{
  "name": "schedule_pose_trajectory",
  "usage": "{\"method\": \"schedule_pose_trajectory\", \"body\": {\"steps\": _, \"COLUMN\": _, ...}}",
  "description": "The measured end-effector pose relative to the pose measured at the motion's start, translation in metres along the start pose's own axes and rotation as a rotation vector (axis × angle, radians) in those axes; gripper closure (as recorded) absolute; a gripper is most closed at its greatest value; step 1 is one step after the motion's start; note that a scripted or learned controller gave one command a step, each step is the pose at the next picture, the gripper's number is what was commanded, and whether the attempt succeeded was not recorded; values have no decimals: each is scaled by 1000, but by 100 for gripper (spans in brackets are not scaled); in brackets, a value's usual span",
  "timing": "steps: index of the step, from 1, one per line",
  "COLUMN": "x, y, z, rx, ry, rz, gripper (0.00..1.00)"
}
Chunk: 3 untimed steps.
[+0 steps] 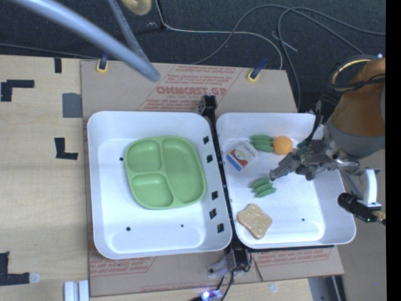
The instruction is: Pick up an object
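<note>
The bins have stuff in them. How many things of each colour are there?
Green: 3, the divided plate, the pea pod and the carrot's leafy top
Orange: 1, the carrot end
Tan: 1, the toast slice
White with red and blue: 1, the small packet
Total: 6

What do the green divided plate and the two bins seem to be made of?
Green divided plate: likely moulded plastic, matte, one even colour with soft rounded dividers. Left bin and right bin: probably thin plastic, smooth, slightly glossy, with rounded corners and rims.
</note>
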<state>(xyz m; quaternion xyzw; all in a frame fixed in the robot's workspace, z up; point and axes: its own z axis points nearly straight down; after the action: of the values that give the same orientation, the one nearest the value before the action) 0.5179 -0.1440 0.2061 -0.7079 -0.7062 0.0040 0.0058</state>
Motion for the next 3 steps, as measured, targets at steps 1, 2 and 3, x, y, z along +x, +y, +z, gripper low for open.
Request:
{"method": "schedule_pose_trajectory", "body": {"steps": 1, "x": 0, "y": 3, "z": -6, "rx": -12, "ry": -2, "rz": -4, "gripper": 0}}
{"method": "schedule_pose_trajectory", "body": {"steps": 2, "x": -2, "y": 6, "z": 39, "rx": -8, "ry": -2, "rz": -3, "gripper": 0}}
{"method": "schedule_pose_trajectory", "body": {"steps": 3, "x": 3, "y": 3, "z": 84, "rx": -7, "ry": -2, "rz": -4, "gripper": 0}}
